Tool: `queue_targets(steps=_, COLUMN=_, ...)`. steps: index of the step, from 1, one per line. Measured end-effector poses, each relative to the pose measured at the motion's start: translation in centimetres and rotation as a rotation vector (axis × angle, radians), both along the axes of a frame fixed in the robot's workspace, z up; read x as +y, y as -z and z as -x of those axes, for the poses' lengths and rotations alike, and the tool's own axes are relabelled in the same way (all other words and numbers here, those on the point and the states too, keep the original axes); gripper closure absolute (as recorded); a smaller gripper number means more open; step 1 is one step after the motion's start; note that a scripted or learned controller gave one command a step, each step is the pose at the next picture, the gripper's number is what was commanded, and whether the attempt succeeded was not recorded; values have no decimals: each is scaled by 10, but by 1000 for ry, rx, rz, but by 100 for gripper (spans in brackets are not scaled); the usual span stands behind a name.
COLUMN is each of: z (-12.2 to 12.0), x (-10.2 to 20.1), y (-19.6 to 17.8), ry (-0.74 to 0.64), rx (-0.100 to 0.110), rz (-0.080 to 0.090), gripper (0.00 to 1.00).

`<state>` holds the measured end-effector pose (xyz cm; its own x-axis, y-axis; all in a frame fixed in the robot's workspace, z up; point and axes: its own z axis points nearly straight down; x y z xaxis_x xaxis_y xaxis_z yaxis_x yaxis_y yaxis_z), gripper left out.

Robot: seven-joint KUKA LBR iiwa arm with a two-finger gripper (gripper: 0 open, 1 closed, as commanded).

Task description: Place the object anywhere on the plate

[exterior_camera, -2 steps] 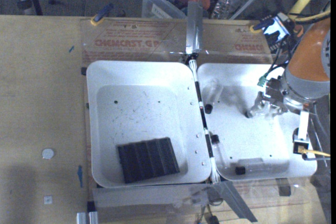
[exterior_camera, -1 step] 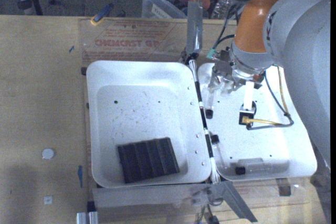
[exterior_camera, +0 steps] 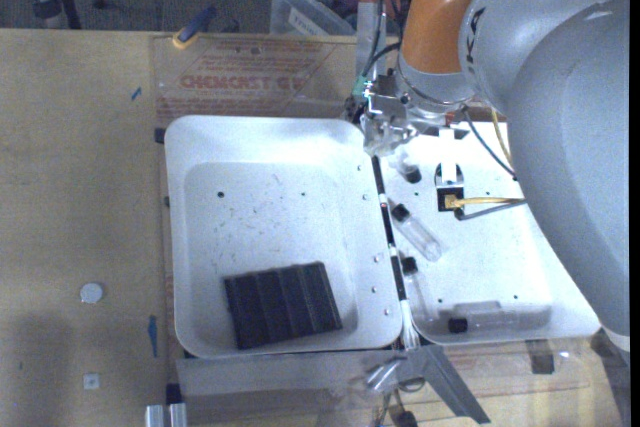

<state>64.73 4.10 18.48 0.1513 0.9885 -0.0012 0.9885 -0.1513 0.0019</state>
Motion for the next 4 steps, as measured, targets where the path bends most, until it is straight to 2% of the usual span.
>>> queue_targets(steps=1, z=-16, x=71, y=31, ry=389, rx=1, rz=-1, gripper=100)
queue_targets(steps=2, z=-19, x=151, y=13, ry=384, rx=1, rz=-2, gripper=100)
queue_targets(steps=3, z=-19, x=184, y=-72, ry=153, rx=-1, rz=-2, gripper=100)
queue_targets(steps=4, z=-18, x=185, y=-29, ry=0, rx=6, rz=0, gripper=100)
